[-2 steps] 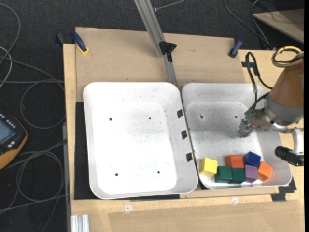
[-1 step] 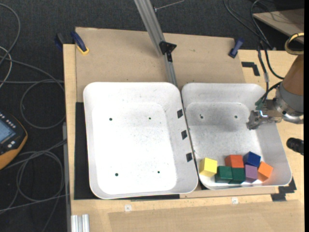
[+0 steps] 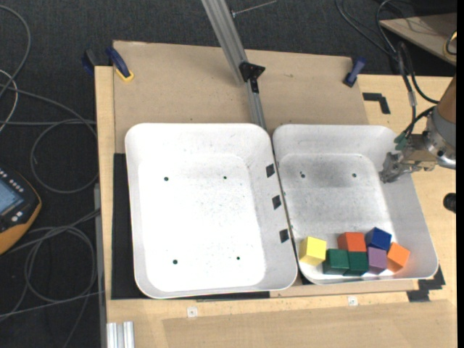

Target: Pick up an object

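You are at the approach step: nothing is picked yet. Your gripper (image 3: 392, 167) sits at the right edge of the frame, over the upper right rim of the right bin (image 3: 330, 194), and nothing shows between its fingers. From this slanted view you cannot tell how the jaws stand, wide or narrow.

The things to pick are all huddled in the lower right corner of that bin, well apart from the gripper: a yellow block (image 3: 314, 249) on the left of the cluster, a green block (image 3: 338, 261) just beside it, an orange block (image 3: 354, 241) behind, then a blue block (image 3: 378, 237), a purple block (image 3: 377, 257) and another orange one at the far right. The left bin (image 3: 199, 209) holds no blocks.

Your next move, as I judge it, is to travel toward the bottom of the frame and come down on one block. The yellow one has the most free space around it; the others touch, so the fingers may jam between neighbours.
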You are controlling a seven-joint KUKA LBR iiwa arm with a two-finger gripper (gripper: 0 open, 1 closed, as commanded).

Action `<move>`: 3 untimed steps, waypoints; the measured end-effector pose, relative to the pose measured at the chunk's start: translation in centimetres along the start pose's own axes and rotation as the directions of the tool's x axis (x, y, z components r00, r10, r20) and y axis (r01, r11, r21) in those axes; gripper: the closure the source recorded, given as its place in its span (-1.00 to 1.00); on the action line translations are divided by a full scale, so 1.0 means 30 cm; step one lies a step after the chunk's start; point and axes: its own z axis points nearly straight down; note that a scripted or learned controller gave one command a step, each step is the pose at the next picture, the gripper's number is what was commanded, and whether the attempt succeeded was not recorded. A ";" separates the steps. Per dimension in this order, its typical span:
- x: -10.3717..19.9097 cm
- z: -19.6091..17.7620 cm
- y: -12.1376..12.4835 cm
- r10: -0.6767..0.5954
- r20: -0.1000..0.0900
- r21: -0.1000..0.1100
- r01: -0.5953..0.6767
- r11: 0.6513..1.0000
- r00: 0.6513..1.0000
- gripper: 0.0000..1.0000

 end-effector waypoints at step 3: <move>0.334 -0.065 -0.048 -0.004 -0.005 0.009 0.004 1.000 1.000 1.00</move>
